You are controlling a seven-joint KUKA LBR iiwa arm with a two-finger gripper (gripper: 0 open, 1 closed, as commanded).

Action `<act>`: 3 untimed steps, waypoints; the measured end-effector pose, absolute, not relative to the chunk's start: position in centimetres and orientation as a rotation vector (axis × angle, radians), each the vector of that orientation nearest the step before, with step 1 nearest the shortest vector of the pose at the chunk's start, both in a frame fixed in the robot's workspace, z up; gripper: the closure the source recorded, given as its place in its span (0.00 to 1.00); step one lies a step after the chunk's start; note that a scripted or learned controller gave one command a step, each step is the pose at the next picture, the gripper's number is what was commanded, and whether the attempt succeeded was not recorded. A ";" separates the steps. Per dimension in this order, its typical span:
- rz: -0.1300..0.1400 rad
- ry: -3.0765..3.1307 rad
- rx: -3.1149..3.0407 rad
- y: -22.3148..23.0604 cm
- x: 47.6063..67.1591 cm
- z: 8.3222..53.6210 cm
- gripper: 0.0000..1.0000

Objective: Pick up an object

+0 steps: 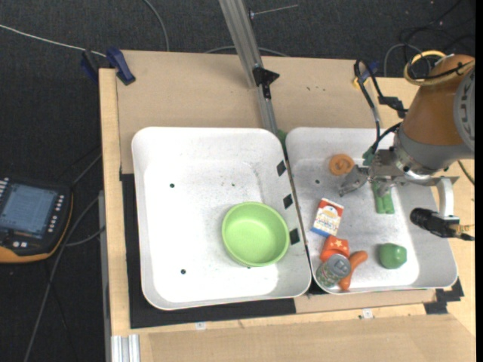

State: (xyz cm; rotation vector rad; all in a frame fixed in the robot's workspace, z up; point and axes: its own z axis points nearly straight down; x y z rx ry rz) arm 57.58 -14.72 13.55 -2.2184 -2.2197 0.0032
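- The counter point(211, 89) carries 2 shallow white bins side by side: the left bin point(162, 153) holds 1 light green bowl point(255, 234) toward its lower right, and the right bin point(317, 145) holds all the small items.
- The arm reaches in from the right, and its tool point(352, 179) hangs low over the upper middle of the right bin, pointing left.
- The tool's metal tip sits just beside a small orange round piece point(340, 163), which lies a little above and left of it. Whether they touch cannot be told.
- How wide the tool stands cannot be told from this slant, and nothing is visibly between its parts, so nothing counts as held.
- A green stick-like item point(384, 200) lies under the wrist, partly covered by it.
- Lower in the same bin sit a small white and red carton point(327, 219), a red-orange toy point(337, 246), a round tin point(332, 270) at the bottom edge with an orange carrot-like piece point(355, 261) against it, and a green rounded piece point(392, 256) to the right.
- Progress, as a judgement: the approach looks done and the tool is down among the items, but no grasp or lift is evident. What is left is to close on 1 item, most likely the orange round piece nearest the tip, and raise it clear of the bin.
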 end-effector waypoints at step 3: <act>-0.005 -2.225 -2.224 -14.9 58.0 25.5 1.00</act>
